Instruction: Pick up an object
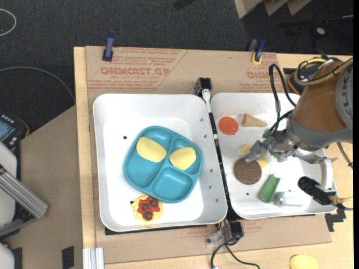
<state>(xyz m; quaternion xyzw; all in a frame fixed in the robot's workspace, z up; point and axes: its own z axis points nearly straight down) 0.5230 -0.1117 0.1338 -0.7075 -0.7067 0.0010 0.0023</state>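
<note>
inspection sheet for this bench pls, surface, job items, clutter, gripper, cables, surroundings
surface: cardboard-covered bench bearing a left bin and right bin, side by side
job's things: right bin holds an orange disc, tan wedge, brown round cookie, green block
clutter: left bin holds a blue divided plate carrying two yellow pieces, and a small pizza toy
gripper: gripper low above the cookie; open or shut unclear
cables: black cable looping by the arm
surroundings: dark carpet
</note>
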